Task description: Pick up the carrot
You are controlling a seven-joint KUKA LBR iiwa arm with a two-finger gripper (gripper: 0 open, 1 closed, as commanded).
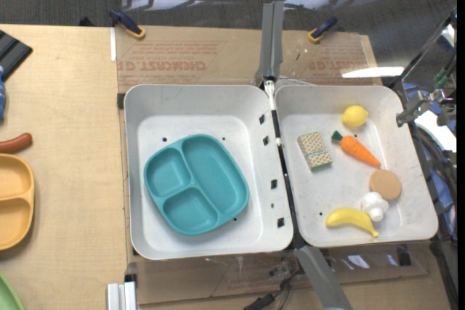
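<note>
CLAW (408, 115) – sitting at the right bin's (320, 229) outer rim, state cannot be told | CARROT (358, 148) – lying in that bin, to the view's left of the claw, nothing covering it | lemon (354, 116) sitting just beside its green end | brown disc (385, 184), banana (352, 220) lying nearer the camera | patterned block (314, 151) resting farther left

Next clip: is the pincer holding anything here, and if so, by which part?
Nothing is seen held. The carrot lies loose in the right bin, between the lemon and a tan disc, with nothing touching it.
</note>
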